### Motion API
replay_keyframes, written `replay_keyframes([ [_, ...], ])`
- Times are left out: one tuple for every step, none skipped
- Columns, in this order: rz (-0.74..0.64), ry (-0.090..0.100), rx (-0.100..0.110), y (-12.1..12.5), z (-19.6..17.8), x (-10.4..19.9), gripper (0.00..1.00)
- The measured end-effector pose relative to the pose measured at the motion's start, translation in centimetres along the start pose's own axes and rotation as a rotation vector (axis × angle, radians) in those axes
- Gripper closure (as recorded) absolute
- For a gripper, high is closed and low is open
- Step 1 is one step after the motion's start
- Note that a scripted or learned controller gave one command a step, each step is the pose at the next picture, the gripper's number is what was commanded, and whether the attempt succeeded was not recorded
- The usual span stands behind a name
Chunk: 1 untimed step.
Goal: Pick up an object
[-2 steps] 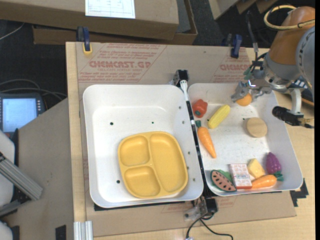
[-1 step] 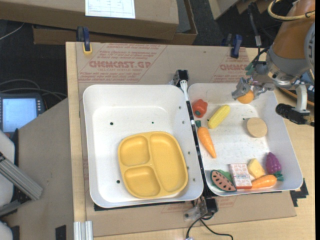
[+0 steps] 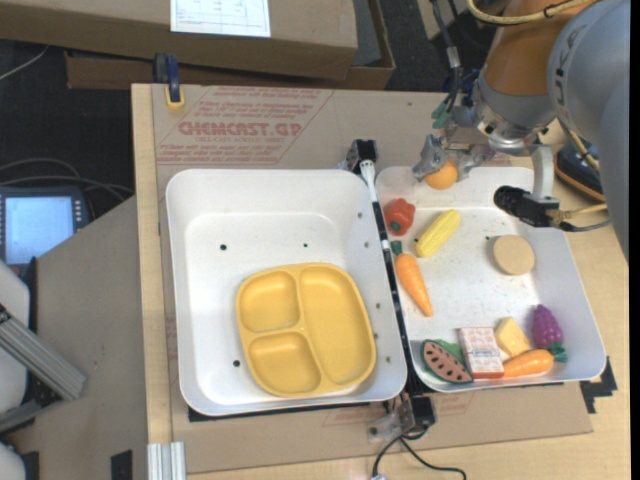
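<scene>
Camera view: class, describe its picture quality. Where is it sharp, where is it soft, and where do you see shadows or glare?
Camera view: even overhead light, no harsh glare on the white bins; the yellow tray and carrot look sharp with faint shadows; the arm at upper right is large and slightly soft; the gripper holds a small orange thing.

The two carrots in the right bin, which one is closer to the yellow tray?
The carrot lying by the bin's left wall, below the corn; the other carrot sits near the grapes.

High slanted view over both bins [image 3: 190, 298]
</scene>
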State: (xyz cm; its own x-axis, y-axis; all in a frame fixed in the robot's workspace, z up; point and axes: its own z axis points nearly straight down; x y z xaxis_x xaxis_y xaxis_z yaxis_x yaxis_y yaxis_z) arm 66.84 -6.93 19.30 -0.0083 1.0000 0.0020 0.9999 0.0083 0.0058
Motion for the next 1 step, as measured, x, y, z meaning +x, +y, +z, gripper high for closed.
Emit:
replay_keyframes([
  [0.005, 0.001, 0.008, -3.83, -2.14, 3.19, 1.00],
])
